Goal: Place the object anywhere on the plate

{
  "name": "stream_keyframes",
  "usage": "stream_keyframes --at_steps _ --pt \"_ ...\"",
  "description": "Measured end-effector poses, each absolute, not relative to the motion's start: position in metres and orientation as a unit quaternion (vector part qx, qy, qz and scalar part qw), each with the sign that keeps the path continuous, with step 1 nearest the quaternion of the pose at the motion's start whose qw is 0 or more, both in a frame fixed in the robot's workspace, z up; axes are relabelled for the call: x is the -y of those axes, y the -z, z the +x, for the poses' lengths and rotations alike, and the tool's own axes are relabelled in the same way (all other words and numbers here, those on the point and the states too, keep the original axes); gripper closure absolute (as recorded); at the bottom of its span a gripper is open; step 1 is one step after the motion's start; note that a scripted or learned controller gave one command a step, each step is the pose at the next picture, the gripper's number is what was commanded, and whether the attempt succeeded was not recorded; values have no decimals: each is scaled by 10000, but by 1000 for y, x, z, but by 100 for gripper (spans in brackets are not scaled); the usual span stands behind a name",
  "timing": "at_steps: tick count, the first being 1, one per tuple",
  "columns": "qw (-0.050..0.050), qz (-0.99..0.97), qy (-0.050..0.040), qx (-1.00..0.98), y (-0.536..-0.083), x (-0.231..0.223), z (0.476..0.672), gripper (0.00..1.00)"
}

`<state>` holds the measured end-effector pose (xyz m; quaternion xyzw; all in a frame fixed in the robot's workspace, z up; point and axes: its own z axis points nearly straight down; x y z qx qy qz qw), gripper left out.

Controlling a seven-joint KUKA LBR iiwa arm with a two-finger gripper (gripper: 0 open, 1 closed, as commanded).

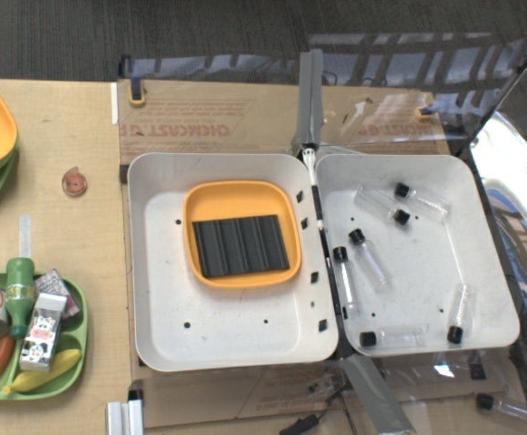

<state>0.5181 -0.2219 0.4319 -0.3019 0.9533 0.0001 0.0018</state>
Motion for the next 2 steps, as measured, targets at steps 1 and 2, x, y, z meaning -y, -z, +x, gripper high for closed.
stream_keyframes --at_steps 1,2 --pt "22 -4970 -3 -8678 -420 221 549 0" --pt "14 -6020 -9 -7985 -442 221 481 0"
